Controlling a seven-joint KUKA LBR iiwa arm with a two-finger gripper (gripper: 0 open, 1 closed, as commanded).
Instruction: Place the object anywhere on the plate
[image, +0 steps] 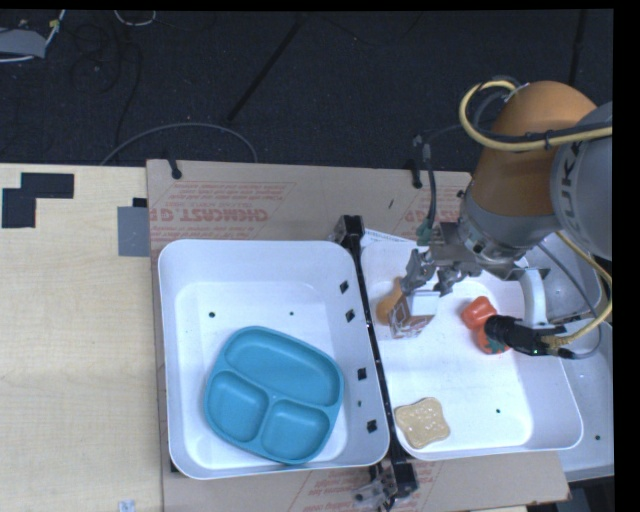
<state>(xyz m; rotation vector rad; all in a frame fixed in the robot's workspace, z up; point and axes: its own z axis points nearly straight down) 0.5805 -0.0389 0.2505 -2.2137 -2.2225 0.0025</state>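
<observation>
The left bin (190, 300) holds a blue three-compartment plate (272, 393), while right of that plate the other bin (500, 415) holds a small brown-and-white object (405, 315), a beige biscuit-like piece (421, 422), an orange-red item (480, 318) and the gripper (432, 283), its grip unclear.

gripper (425, 285) low in right bin (560, 415) | brown item (392, 306) beside it | blue plate (272, 394) way off in left bin (185, 300)

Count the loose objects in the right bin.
3: a brown piece under the gripper near the divider, an orange one to its right, a tan slice at the front. The arm may hide more.
</observation>
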